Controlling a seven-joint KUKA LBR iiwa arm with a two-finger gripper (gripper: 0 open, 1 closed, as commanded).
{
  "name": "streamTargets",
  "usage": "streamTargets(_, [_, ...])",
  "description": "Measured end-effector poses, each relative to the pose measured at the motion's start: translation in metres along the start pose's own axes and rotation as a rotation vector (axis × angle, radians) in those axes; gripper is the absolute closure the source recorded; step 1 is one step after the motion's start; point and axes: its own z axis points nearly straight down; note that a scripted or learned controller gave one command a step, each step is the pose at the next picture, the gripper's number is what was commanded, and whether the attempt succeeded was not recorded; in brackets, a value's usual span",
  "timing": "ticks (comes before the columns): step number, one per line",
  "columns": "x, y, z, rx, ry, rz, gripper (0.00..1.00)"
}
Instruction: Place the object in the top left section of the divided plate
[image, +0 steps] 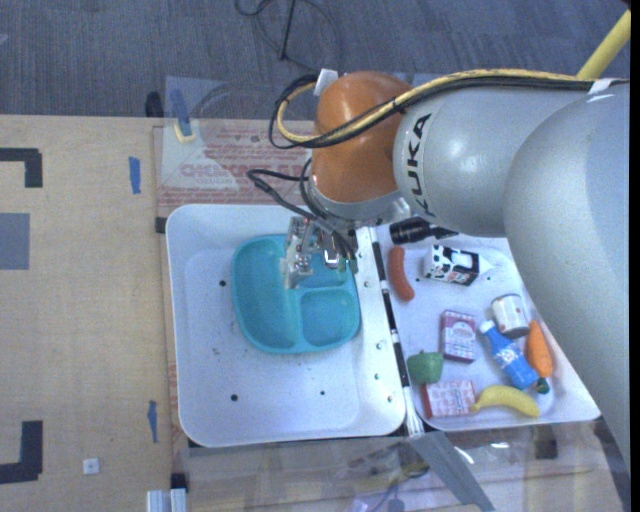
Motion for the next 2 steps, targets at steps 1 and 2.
streamTargets(1, [0.075,-0.047,-0.065,0.003,0.008,-0.331,1.00])
streamTargets(2, [0.035,-0.094,-0.065,0.003,0.003,-0.428,1.00])
